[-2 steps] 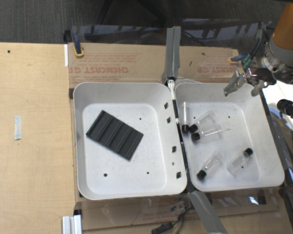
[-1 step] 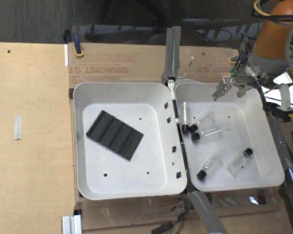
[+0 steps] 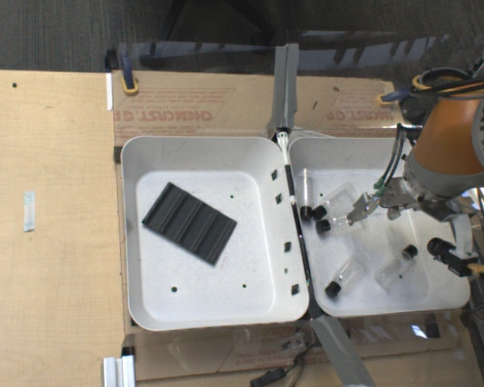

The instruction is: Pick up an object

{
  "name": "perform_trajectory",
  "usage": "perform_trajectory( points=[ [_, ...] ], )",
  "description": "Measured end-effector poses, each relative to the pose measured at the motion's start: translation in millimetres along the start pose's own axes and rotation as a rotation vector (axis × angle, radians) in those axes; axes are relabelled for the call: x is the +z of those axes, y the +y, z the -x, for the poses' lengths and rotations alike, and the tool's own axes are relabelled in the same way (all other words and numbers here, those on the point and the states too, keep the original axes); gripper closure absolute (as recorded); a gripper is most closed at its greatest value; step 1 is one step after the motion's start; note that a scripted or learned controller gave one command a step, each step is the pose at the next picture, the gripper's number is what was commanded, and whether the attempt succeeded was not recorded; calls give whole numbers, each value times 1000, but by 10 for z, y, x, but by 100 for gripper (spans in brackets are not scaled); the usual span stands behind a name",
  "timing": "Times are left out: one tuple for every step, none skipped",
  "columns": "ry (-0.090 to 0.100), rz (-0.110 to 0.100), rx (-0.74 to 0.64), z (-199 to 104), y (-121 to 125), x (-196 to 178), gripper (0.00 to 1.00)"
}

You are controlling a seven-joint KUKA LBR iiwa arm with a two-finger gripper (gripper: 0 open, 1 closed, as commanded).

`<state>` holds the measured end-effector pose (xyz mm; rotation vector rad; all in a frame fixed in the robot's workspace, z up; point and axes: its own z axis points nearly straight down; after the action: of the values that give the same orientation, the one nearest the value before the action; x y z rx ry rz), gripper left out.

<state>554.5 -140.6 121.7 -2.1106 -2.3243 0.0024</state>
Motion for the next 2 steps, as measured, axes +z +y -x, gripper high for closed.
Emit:
perform_trajectory(
  points=[
    [-1,2,-76,-993,466,-696,0],
    [-1,1,-108,-623,-68,-693,0]
  ],
)
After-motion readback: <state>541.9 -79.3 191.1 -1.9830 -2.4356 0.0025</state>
